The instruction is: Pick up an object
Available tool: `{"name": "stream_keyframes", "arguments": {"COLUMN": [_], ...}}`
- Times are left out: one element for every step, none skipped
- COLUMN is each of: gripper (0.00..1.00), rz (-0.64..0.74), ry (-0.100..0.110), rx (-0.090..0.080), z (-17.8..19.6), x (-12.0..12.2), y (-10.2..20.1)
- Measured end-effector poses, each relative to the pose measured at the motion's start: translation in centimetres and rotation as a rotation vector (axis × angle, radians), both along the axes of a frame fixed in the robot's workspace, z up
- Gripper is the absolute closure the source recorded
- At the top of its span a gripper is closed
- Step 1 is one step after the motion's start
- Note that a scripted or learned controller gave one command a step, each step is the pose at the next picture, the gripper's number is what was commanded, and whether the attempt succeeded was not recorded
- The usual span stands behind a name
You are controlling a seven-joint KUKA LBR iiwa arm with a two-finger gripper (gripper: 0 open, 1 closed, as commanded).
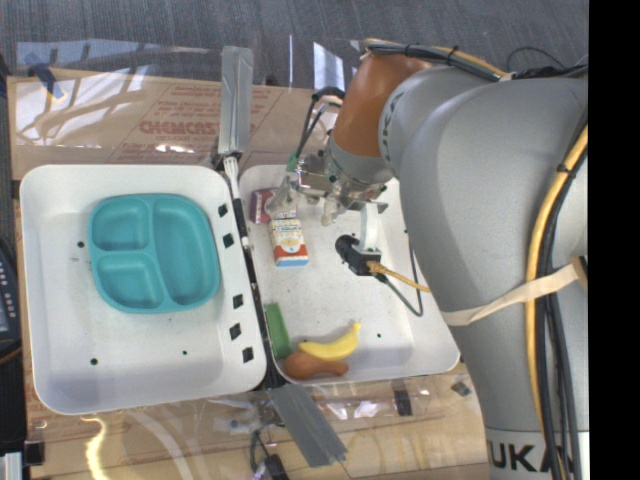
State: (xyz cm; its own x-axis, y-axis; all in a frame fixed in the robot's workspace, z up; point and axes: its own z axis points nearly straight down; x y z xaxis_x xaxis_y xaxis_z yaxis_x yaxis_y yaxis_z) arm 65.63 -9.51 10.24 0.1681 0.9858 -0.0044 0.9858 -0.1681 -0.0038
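In the right bin [425, 340] a small white carton [289, 242] with orange and blue print lies near the far left corner. A dark red packet [260, 205] lies just left of the carton's top. My gripper [308, 201] hangs over the far end of this bin, just above and right of the carton's top end, fingers apart with nothing between them. A yellow banana [333, 345], a brown oblong item [313, 366] and a green stick [277, 329] lie at the bin's near left corner.
The left bin [60, 368] holds a teal divided plate [155, 251]. A black fitting [353, 252] with a yellow cable hangs from the arm over the middle of the right bin. The bulky grey arm [490, 168] covers the right bin's right side.
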Motion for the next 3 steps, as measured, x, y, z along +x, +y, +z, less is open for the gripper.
{"name": "stream_keyframes", "arguments": {"gripper": [0.0, 0.0, 1.0], "rz": [0.048, 0.165, 0.168], "ry": [-0.012, 0.0, 0.002], "rx": [0.005, 0.005, 0.005], "z": [-0.4, -1.1, -0.2], "x": [-2.9, -6.0, -6.0], "y": [-0.7, 0.1, 0.1]}}
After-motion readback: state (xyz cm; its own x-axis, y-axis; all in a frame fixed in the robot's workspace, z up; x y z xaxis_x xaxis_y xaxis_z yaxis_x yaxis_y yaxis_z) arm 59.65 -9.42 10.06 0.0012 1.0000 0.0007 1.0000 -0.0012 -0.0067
